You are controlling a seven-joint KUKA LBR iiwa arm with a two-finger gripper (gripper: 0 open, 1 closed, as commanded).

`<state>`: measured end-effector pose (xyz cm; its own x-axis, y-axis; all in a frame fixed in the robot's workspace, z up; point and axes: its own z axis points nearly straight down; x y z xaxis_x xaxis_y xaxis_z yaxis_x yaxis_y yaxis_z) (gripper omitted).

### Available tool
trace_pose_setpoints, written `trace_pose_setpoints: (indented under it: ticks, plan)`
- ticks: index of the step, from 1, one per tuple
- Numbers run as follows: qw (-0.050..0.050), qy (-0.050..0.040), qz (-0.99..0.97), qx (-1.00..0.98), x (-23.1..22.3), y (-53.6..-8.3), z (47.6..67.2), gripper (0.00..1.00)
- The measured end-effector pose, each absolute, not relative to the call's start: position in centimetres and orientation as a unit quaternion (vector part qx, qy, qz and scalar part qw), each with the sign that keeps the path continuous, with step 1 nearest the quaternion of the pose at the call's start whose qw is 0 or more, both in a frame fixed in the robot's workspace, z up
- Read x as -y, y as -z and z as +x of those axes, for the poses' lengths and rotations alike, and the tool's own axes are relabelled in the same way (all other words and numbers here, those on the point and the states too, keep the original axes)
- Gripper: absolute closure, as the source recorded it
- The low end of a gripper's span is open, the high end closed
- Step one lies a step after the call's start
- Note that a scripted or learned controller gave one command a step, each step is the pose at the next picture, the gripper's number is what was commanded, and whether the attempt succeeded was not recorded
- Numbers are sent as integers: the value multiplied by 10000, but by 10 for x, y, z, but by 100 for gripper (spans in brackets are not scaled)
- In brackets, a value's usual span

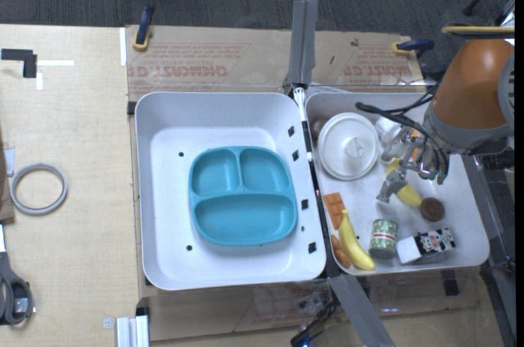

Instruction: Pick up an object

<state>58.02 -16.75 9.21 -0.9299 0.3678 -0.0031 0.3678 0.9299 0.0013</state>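
Approach step was in hand: claw [395, 188] hung low in the right bin [471, 198] over a yellow piece [408, 195] beside the white bowl [350, 145] (grip state unreadable, nothing visibly held), so next move needed a centred descent.

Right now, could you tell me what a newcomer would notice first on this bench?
The blue divided tray lying alone in the left bin stands out most. Next comes the cluttered right bin: a white bowl, a banana, a small can, and the claw above them.
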Motion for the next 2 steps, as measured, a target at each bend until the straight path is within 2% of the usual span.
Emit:
trace_pose_setpoints:
  ticks: [1, 2]
  plan:
    - [44, -5, 1873, -9823, 168, -103, 582, 100]
    - [-2, -2, 2025, -9793, 168, -91, 508, 100]
